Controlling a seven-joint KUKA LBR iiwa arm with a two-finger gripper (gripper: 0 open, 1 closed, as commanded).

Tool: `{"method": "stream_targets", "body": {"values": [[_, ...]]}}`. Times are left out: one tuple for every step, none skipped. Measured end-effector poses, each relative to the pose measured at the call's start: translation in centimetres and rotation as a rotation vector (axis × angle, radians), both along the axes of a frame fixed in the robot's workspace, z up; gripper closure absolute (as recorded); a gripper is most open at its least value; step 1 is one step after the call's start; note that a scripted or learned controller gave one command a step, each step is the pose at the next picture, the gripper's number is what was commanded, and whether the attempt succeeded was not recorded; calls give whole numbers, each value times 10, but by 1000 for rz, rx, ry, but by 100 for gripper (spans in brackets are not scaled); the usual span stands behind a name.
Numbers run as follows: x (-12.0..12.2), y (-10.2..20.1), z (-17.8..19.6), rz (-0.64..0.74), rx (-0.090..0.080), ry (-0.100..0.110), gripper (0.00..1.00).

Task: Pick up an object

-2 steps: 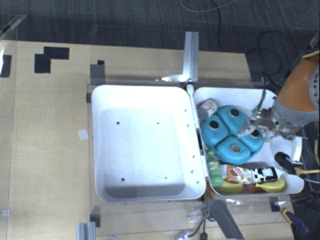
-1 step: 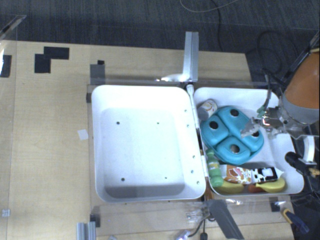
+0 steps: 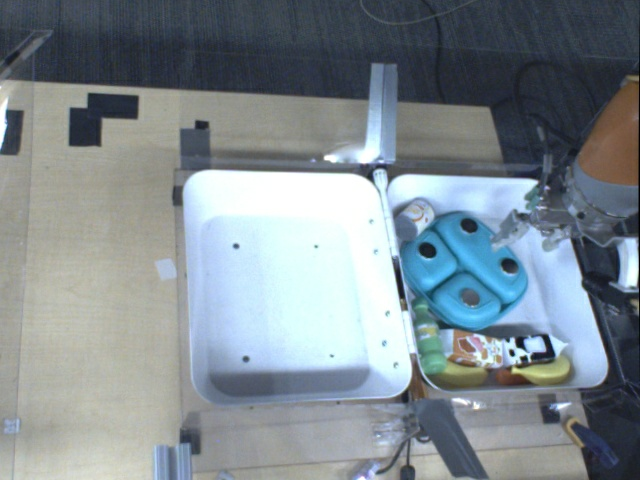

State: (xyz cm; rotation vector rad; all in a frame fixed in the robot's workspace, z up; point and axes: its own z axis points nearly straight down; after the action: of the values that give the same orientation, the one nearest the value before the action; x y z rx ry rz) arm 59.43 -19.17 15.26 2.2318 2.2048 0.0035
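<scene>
A teal rounded block [image 3: 466, 270] with several round holes lies in the middle of the right bin [image 3: 590, 338]. My gripper [image 3: 530, 234] hovers over that bin's upper right part, just right of the teal block's top edge, and it is open with nothing between its fingers. A small round tin [image 3: 414, 213] sits at the bin's top left. Along the front wall lie a green bottle [image 3: 429, 340], a printed packet [image 3: 500, 349] and a yellow banana [image 3: 545, 372].
The left bin [image 3: 200, 268] sits beside the right one, with a metal post [image 3: 383, 108] rising behind the divide. Black cables run at the right edge by the arm [image 3: 612, 153]. Wooden bench surface spreads out to the left.
</scene>
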Motion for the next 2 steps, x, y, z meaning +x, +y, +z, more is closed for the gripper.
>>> {"method": "stream_targets", "body": {"values": [[-7,0,-40,-100,-5,-32,0],[13,63,-42,-79,-22,-59,0]]}}
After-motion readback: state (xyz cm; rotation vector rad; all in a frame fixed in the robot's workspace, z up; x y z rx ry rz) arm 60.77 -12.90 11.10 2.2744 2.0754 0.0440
